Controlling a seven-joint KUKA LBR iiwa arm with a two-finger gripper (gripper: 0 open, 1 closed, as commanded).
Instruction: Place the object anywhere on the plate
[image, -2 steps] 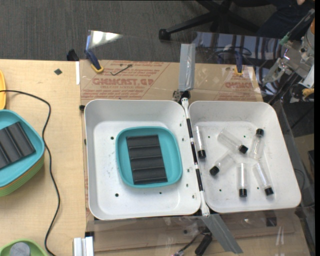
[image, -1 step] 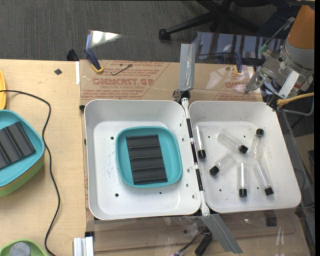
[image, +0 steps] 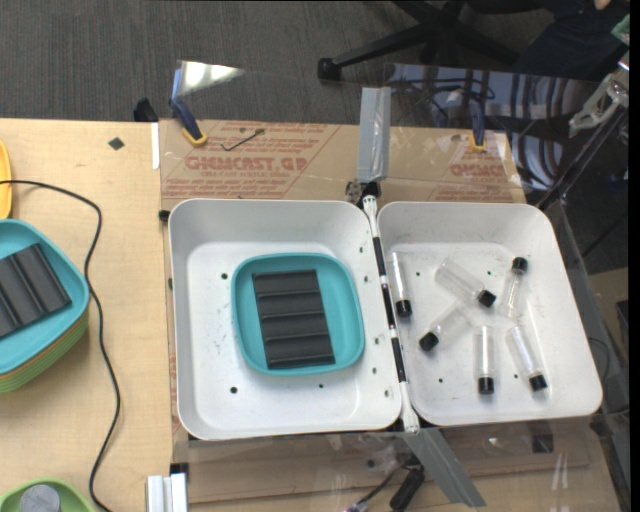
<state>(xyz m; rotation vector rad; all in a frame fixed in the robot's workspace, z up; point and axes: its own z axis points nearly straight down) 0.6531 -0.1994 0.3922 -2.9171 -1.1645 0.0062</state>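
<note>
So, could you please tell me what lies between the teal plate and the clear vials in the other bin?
In the camera view, bare white floor of the left bin, then the two bins' adjoining rims, separate the teal plate from the nearest vial.

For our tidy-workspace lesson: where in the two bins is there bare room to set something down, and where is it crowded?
Free: the left bin's white floor around the teal plate, and the right bin's front strip. Crowded: the clear tubes scattered across its middle.
</note>
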